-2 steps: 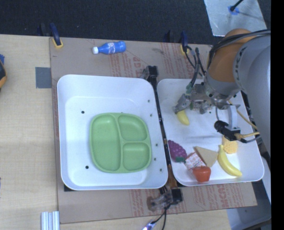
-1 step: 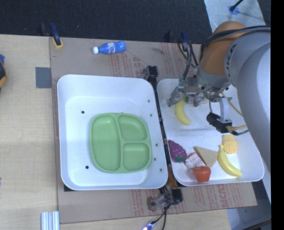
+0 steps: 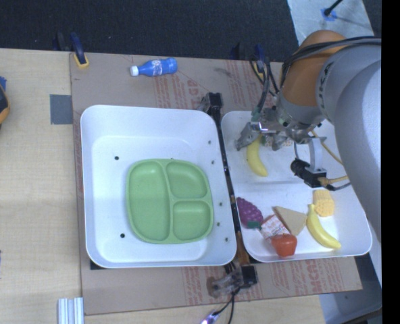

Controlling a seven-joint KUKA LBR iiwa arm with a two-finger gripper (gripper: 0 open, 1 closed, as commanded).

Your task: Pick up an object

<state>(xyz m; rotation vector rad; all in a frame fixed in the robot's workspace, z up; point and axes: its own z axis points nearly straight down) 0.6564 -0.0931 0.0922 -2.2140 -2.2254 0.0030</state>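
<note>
Nearest the camera, a tomato (image 3: 284,245), a banana (image 3: 321,229) and purple grapes (image 3: 248,212) lay in the right bin (image 3: 362,247). Farther back, the gripper (image 3: 262,139) hung over a second banana (image 3: 255,160). Whether it was open or closed could not be told.

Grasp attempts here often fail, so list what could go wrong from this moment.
1. The gripper sits at one end of the banana; an off-centre grasp may let it swing or slip.
2. That banana lies near the right bin's wall, so the fingers might strike it.
</note>
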